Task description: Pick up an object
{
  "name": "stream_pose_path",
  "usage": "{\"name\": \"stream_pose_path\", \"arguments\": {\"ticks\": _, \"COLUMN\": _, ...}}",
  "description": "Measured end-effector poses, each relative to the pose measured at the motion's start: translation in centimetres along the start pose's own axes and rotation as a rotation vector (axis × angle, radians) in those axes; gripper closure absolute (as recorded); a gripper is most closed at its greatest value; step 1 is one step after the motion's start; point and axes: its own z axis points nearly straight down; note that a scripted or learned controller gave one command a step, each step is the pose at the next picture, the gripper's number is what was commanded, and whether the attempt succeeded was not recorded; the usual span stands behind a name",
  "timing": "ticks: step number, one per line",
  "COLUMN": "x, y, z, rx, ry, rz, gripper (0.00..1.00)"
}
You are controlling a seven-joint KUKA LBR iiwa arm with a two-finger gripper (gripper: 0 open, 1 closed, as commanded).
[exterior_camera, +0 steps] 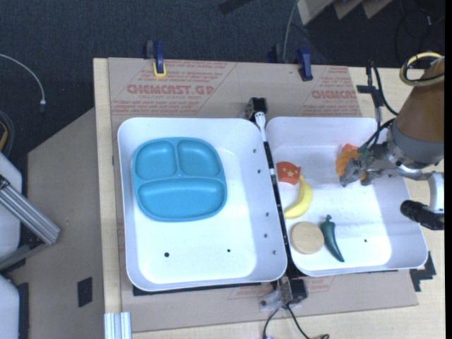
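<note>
Gripper [355, 173] is down in the right bin [385, 256], right beside an orange object [346, 157], and I can't tell its grip.

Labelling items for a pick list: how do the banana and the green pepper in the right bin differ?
The banana is yellow; the green pepper is dark green. The banana is thick and curved, lying by the bin's left wall; the pepper is slimmer, tapering to a point, nearer the front. Both lie flat in the right bin, touching the round tan disc.

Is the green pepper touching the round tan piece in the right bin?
Touching: the camera view shows the green pepper lying against the round tan piece, no gap.
</note>
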Motion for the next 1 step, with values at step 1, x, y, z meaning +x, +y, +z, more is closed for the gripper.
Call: {"name": "stream_pose_path", "arguments": {"ticks": 1, "x": 0.1, "y": 0.53, "z": -6.4, "rx": -0.003, "ry": -0.001, "rz": 0.0, "gripper": 1.0}}
